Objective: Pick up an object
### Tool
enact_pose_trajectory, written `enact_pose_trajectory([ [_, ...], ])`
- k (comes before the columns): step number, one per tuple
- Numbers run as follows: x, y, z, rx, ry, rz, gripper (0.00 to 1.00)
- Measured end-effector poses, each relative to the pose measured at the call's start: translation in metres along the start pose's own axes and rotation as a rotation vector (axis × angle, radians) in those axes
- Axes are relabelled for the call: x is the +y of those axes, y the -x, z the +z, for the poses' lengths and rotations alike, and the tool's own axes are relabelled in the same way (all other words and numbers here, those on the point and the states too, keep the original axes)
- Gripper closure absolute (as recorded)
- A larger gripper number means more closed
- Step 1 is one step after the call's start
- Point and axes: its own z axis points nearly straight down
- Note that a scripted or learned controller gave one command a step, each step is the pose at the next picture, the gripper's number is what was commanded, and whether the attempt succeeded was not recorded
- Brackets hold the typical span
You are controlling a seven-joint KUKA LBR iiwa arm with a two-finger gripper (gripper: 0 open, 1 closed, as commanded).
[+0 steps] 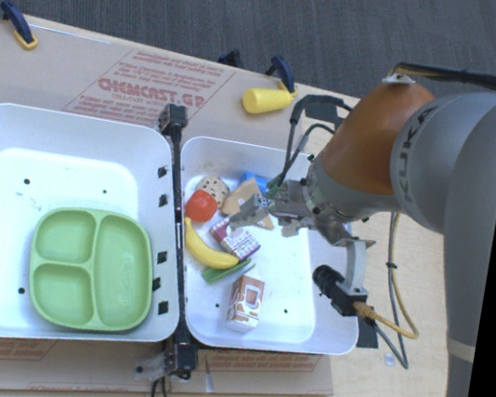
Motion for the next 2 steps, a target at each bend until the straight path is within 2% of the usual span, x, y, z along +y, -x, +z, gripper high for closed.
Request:
enact_pose_trajectory([
  [1, -0.060, -0.069, 0.002, 0.000, 0.000, -0.003, 0.00],
  [2, -0.071, 0.005, 0.052, -0.001, 0.000, -0.001, 0.00],
])
